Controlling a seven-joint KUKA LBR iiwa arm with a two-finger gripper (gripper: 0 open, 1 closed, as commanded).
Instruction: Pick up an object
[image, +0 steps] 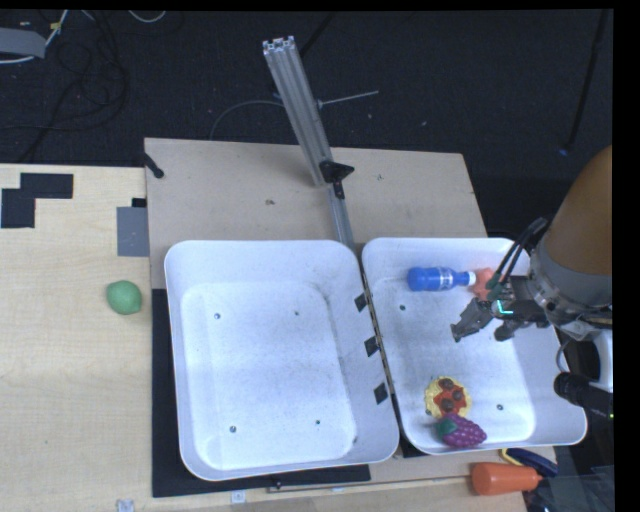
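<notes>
**Arm poised over the right bin, nothing in its grasp**

From where I stood, the gripper (485, 328) hung over the right bin (420, 420), near its right side, with the grey arm (575, 270) and its orange band reaching in from the right. The two dark fingers (467, 327) were spread apart, and I saw nothing between them.

Just beside the gripper, towards the bin's far wall, lay a blue bottle (437, 278). It rested on its side, long axis running across the bin from left to right, its pale neck and orange cap pointing right towards the arm. If it carried a label, I could not read it; it was too small and blurred.

Near the front of the same bin sat a small yellow and red toy (446, 396), touching a bunch of purple grapes (462, 432) just in front of it.

The left bin (200, 262) stood alongside. A green ball (125, 297) sat on the bench (60, 400) to the left, well apart from both bins, and an orange object (505, 478) lay in front of the right bin.
</notes>
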